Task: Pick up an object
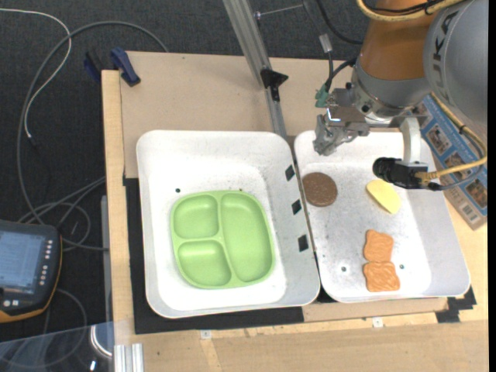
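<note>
Gripper [332,139] hangs over right bin's [434,285] far-left corner, gripping nothing visible

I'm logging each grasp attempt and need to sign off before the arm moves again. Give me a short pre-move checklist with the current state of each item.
1. Objects available in the right bin: brown round patty, yellow wedge, two orange pieces. ok.
2. Objects apart from each other enough to single one out: patty and wedge stand alone; the orange pieces touch. ok for the first two.
3. Gripper over the right bin: it sits at the bin's far left corner, near the patty. ok.
4. Gripper already holding something: nothing visible between its fingers. ok.
5. Finger opening: cannot tell.
6. Left bin holds only the green divided plate, away from the arm. ok.
</note>
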Robot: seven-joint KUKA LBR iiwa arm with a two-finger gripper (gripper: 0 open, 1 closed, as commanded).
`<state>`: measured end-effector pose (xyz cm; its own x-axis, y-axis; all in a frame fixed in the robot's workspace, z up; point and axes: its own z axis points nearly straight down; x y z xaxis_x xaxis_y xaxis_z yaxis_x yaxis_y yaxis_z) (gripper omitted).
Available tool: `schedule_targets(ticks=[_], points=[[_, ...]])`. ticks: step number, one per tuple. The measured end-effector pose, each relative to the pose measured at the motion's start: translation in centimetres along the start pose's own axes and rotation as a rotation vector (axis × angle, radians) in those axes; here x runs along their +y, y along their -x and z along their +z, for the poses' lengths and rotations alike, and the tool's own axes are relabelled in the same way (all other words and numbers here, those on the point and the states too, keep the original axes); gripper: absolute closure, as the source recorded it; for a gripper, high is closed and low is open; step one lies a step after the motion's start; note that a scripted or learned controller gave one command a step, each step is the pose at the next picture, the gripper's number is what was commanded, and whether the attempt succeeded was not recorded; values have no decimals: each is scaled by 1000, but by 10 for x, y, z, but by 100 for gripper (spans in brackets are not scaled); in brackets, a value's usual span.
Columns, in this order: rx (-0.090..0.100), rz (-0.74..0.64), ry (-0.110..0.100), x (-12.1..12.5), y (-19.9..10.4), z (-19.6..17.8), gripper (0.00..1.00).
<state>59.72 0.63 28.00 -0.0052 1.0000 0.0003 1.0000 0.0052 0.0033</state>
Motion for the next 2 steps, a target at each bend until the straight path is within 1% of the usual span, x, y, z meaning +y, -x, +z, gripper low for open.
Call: schedule_targets(ticks=[1, 2], points=[[-1, 7, -13, 24, 14, 85, 100], [1, 3, 6, -19, 8, -27, 100]])
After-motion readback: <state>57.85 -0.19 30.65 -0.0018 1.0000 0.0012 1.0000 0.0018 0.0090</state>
